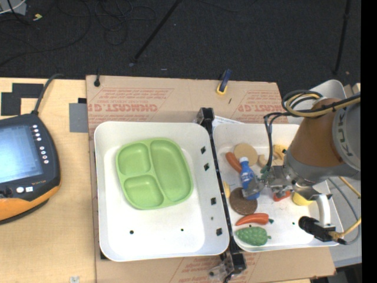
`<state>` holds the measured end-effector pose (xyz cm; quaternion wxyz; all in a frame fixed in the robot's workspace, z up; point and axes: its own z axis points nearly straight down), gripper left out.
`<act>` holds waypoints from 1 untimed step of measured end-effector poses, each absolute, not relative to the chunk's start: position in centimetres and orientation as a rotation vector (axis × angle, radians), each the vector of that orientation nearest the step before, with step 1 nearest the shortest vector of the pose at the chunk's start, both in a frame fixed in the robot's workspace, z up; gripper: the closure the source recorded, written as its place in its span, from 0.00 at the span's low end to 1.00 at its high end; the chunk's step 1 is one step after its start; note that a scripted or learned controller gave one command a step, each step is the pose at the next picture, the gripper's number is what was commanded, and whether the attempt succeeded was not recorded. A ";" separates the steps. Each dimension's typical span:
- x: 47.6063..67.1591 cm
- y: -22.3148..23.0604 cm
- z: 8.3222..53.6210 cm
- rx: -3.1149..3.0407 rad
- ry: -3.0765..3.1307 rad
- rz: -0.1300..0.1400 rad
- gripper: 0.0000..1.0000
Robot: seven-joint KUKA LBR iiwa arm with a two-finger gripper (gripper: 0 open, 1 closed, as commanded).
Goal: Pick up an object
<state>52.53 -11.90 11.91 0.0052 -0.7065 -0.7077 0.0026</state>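
My gripper (266,183) reaches down into the right bin (288,131), with the grey arm and its orange band coming in from the right. A small blue bottle (245,174) stands just left of the gripper, touching it or nearly so. Under the bottle's base lies a brown disc (241,203). In front of the disc are a red chili (253,219) and a green bumpy fruit (253,236). A tan round piece (245,153) and an orange sausage shape (232,160) lie behind the bottle.
The left bin (112,229) holds a green divided plate (154,173). A yellow item (300,199) and a small red piece (280,197) lie under the arm. A tablet controller (23,158) sits on the bench at far left.
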 end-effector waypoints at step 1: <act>52.6 -11.7 8.7 -2.215 -2.219 0.001 0.00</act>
